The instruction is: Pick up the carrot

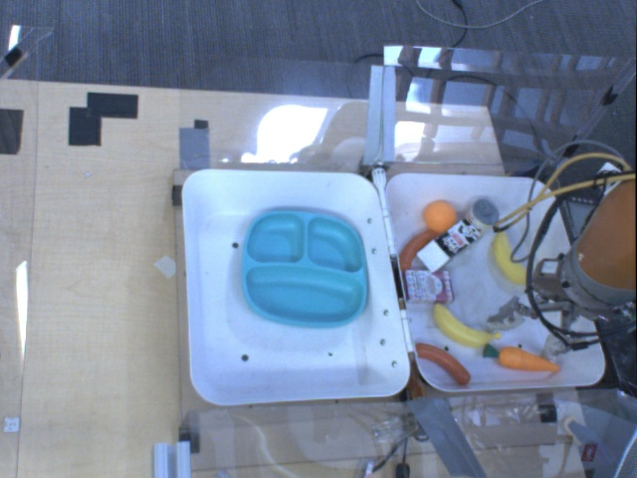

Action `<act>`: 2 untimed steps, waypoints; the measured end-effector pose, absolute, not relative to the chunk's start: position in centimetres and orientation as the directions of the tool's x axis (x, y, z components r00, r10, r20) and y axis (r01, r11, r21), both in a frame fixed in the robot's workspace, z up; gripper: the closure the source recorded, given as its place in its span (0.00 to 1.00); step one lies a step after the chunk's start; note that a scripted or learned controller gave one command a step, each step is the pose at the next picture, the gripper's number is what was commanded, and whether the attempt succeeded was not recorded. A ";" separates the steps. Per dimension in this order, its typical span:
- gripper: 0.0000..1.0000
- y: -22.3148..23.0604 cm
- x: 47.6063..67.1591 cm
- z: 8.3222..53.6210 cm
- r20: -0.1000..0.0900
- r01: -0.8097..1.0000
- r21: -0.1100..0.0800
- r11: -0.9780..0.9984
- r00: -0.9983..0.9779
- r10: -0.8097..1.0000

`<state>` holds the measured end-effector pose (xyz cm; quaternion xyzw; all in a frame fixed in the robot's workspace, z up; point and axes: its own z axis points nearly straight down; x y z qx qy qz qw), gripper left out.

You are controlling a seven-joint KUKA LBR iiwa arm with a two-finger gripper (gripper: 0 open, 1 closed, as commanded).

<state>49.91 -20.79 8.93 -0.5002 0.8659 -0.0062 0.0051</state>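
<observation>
Carrot (527,360): right bin (595,374), just below end effector (510,313), beside banana (462,328); end effector's grip state indiscernible. Left bin (214,267): blue tray (305,268).

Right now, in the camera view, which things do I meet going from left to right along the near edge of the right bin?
Sausage → banana → carrot, with the gripper just above it.

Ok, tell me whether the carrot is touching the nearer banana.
Cannot tell. In the camera view the carrot's green end sits right against the tip of the banana, with no plain gap, but contact isn't plain either.
</observation>
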 end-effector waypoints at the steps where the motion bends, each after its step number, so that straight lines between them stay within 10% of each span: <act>1: 0.00 -20.6 49.3 8.9 -0.001 -0.980 -0.019 0.198 -0.198 -0.980; 2: 1.00 -20.5 49.8 10.3 -0.002 -0.979 -0.034 0.200 -0.200 -0.980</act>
